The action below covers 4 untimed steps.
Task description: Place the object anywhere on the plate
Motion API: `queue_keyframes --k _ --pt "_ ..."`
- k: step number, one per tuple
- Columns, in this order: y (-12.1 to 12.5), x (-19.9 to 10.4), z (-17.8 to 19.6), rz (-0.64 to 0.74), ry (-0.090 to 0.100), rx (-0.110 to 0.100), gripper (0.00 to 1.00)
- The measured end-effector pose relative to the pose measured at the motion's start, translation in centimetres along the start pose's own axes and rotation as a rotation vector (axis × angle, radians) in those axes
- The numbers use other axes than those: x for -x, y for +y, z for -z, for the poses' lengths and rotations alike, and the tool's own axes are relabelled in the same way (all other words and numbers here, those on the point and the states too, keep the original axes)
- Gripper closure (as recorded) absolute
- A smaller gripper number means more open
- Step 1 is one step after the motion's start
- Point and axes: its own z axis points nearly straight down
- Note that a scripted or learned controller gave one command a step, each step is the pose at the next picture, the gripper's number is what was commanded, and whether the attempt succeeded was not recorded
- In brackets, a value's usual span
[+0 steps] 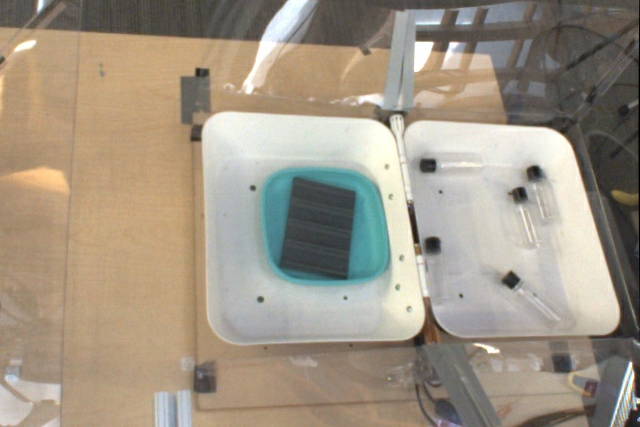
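On the wooden surface (120,215) the dark block (318,228) lies flat on the teal plate (372,235). I cannot tell the end effector's state; a low pass may knock the block off.

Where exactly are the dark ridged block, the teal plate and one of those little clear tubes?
dark ridged block (319,228), camera view, middle of its top face
teal plate (374,237), camera view, bare right rim
clear tube (529,218), camera view, its glass body, right bin

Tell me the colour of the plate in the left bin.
Teal plate, clearest in the camera view.
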Motion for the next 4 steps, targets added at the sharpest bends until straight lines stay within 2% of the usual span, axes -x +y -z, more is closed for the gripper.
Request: queue_keyframes --k 4 --pt "-0.08 -0.04 -0.06 0.003 -0.003 -0.002 0.00"
